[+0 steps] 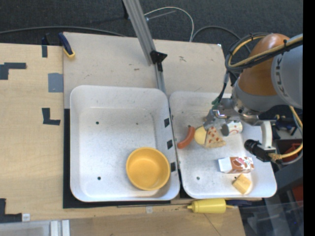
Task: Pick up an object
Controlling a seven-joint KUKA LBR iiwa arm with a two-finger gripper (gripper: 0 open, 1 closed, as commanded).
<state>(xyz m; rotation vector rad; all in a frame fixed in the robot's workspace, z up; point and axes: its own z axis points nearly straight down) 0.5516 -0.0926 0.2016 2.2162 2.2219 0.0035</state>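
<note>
Jaws' state cannot be told; the gripper (220, 123) hangs low in the right bin (197, 181), just above a pizza slice (213, 137) lying beside an orange sausage (185, 137).

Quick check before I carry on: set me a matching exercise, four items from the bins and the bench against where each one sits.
Things:
1. round yellow plastic bowl
2. orange toy hot dog
3. yellow squeeze bottle
4. red and white small carton

Places:
A. on the bench, just below the right bin's front edge
B. left bin, near its front right corner
C. right bin, close to its left wall
D. right bin, towards its lower right

Pairs: 1-B, 2-C, 3-A, 4-D
</note>
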